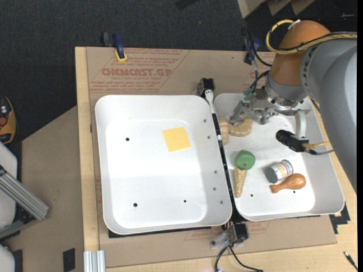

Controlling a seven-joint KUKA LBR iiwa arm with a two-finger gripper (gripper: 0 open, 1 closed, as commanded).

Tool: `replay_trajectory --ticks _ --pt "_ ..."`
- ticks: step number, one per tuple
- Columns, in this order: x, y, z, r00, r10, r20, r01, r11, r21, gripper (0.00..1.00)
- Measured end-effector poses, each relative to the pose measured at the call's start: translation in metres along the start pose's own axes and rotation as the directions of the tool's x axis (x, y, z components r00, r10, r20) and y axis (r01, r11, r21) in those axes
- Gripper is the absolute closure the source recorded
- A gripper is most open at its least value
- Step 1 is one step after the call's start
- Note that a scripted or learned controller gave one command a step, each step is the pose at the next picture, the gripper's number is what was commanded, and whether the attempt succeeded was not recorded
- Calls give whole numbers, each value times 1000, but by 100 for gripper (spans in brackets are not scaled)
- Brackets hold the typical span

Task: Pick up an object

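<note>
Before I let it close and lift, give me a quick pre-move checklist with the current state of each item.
1. Gripper over the right bin: ok.
2. Target under it: tan bread piece sits just below the gripper: ok.
3. Finger opening: cannot tell.
4. Object already held: cannot tell.
5. Neighbours apart from target: green disc and cone lie apart from it: ok.
6. Left bin holds the yellow square, away from the arm: ok.

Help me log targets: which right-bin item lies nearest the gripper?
The tan bread-like piece, directly beneath the gripper; the green item lies farther.
</note>
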State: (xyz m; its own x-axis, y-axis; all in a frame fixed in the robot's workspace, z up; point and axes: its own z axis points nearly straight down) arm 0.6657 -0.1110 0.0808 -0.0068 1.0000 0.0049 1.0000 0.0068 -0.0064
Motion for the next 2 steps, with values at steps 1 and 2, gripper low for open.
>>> replay_trajectory --ticks 1,2 --pt "-6 1 -15 1000 5 6 -5 1000 -8 100" --pt "12 -37 -80 1000 7 4 -7 1000 -5 100"
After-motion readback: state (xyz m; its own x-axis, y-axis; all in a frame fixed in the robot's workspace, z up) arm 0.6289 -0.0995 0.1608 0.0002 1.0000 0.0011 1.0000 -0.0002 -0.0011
